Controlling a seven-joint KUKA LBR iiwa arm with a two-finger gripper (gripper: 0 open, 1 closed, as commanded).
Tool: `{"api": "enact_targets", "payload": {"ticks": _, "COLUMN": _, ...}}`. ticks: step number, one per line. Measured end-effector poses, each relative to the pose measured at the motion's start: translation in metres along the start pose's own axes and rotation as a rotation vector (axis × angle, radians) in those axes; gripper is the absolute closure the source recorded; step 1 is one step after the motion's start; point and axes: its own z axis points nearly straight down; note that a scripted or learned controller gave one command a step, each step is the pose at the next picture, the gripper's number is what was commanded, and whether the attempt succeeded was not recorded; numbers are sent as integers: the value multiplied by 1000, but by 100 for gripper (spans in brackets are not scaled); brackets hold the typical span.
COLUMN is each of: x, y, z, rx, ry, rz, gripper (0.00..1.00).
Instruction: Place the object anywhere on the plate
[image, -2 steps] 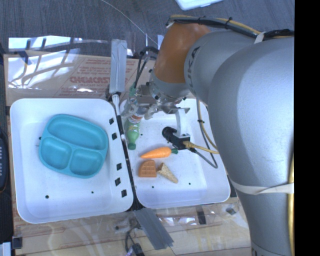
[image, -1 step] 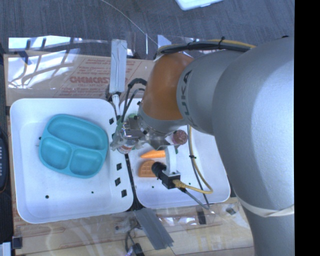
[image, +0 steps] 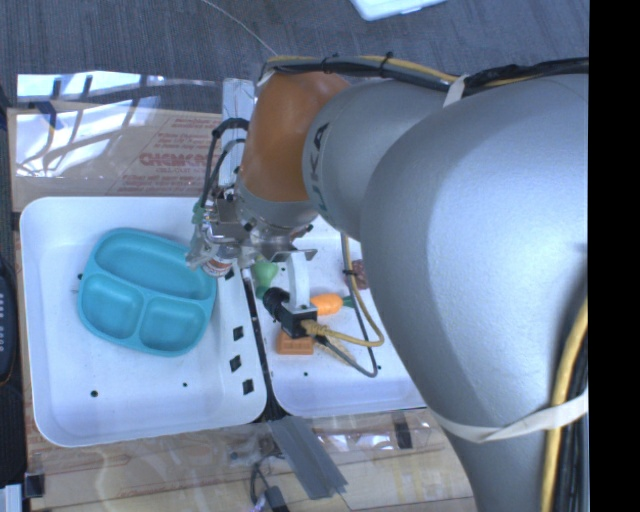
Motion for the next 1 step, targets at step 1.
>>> {"api": "enact_targets", "payload": {"ticks": 1, "x": 0, "y": 0, "z": 0, "rx": 0, "ry": 0, "rz": 1, "gripper": 0}}
